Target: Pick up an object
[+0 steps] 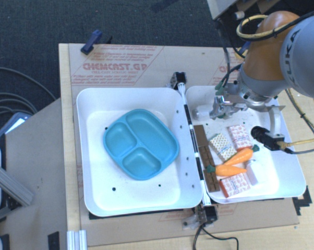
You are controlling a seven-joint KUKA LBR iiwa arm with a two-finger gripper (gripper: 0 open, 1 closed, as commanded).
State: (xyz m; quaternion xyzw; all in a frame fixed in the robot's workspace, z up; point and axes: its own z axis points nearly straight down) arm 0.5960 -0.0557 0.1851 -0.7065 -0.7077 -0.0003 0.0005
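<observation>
Grey arm (282,46) bent down over right bin (290,184), wrist near back-left corner; jaws' state unclear

Single fixed camera above desk (146,61), looking down at slant; both white bins (89,139) in frame, mid-distance; arm (282,40) enters from right.

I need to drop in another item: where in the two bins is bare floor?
Left bin: bare floor along its edges around the blue divided plate, widest at the near-left corner. Right bin: crowded mid-floor with carrots and packets; the gripper hangs over its far end.
</observation>
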